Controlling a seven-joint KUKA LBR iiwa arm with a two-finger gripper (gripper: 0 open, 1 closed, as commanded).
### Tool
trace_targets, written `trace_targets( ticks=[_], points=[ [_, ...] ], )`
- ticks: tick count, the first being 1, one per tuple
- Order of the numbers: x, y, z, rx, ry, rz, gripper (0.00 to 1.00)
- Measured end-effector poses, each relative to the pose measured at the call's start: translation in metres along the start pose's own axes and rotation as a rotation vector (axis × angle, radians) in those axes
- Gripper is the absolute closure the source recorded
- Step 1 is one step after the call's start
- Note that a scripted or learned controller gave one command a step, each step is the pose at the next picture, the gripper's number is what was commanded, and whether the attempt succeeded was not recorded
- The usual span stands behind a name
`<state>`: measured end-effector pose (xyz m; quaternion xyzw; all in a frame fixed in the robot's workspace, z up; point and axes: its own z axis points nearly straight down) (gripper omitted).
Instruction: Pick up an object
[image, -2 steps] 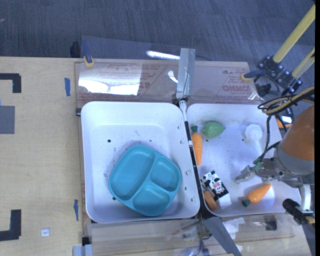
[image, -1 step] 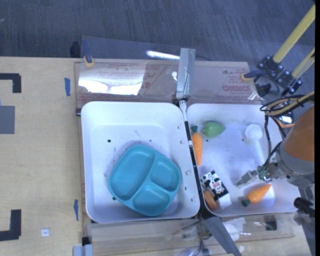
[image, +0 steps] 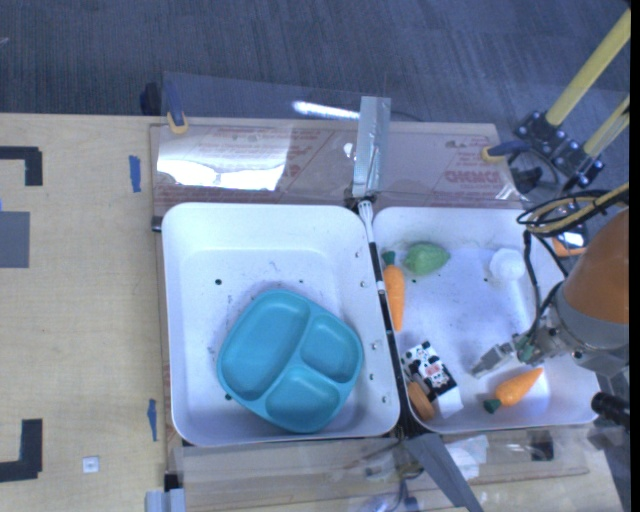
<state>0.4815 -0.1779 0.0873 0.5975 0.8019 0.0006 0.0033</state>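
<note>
Two white bins sit side by side on the tabletop (image: 70, 300). The left bin (image: 190, 240) holds a blue divided plate (image: 290, 360), lying in its lower middle. The right bin (image: 465, 320) holds a green leafy toy (image: 427, 258) near its top, a carrot (image: 394, 292) along the left wall, a black-and-white cow-patterned piece (image: 428, 370) at the lower left with another orange piece (image: 420, 400) just below it, and a white item (image: 507, 265) at the upper right. The gripper (image: 497, 356) reaches in from the right of the frame, low in the right bin; its fingers look spread, with nothing between them. A second carrot (image: 518, 387) lies just below the gripper.
</note>
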Motion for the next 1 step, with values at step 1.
trace_targets(
  ticks=[1],
  points=[
    [-0.012, -0.0034, 0.0002, -0.001, 0.001, -0.163, 0.0]
  ],
)
